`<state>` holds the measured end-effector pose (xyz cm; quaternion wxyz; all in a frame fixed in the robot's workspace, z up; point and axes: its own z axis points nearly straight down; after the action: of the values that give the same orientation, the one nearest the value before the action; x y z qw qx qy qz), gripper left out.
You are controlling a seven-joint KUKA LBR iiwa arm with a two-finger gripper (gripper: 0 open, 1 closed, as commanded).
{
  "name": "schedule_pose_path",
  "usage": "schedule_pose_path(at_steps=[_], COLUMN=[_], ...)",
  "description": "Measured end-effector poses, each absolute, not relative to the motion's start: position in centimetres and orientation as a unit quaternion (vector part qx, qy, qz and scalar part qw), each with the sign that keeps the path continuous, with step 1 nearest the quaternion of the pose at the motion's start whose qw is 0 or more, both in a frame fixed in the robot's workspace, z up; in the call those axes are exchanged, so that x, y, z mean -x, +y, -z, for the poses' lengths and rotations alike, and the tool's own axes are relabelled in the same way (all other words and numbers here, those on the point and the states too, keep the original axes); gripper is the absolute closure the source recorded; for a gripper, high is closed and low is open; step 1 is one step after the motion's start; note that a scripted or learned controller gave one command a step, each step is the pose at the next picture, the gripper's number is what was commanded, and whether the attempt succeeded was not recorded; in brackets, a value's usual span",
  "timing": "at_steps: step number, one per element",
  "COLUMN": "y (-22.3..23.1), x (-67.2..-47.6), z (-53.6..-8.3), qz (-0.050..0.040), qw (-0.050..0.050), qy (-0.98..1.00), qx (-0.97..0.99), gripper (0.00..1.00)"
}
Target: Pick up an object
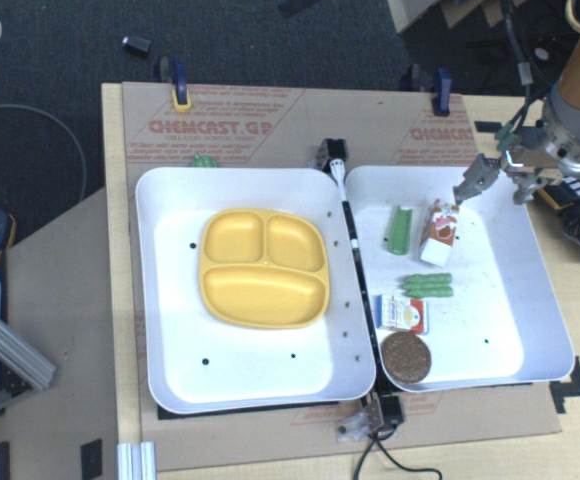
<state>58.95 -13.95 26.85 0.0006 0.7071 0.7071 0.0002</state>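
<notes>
Overhead slanted view of the table (530, 428) carrying two white bins. The left bin (170, 298) holds a yellow divided plate (264, 268) at its centre. The right bin (510, 298) holds the candidate objects: a green stick-shaped item (400, 230) in its upper left part, a small red-and-white carton (440, 233) just beside it to the right, a green pod-like item (428, 285) below these, a flat red, white and blue packet (403, 314) lower still, and a brown disc (407, 357) at the bin's lower left corner, touching or nearly touching the packet.

I see my hand (473, 181) at the upper right of the frame, over the top edge of the right bin, just above and to the right of the carton. From this angle I cannot tell whether it is released or clenched; nothing is visibly grasped.

I judge the task barely begun: every object lies in the bin, none lifted. The carton looks the nearest target. Descent, closure and lift all remain.
</notes>
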Motion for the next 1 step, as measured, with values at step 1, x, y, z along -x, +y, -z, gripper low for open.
schedule_pose_path(at_steps=[1], y=[-13.95], x=[-59.02], z=[-27.96], qz=[-0.001], qw=[0.002], qy=[0.707], qx=[-0.707], gripper=[1.0])
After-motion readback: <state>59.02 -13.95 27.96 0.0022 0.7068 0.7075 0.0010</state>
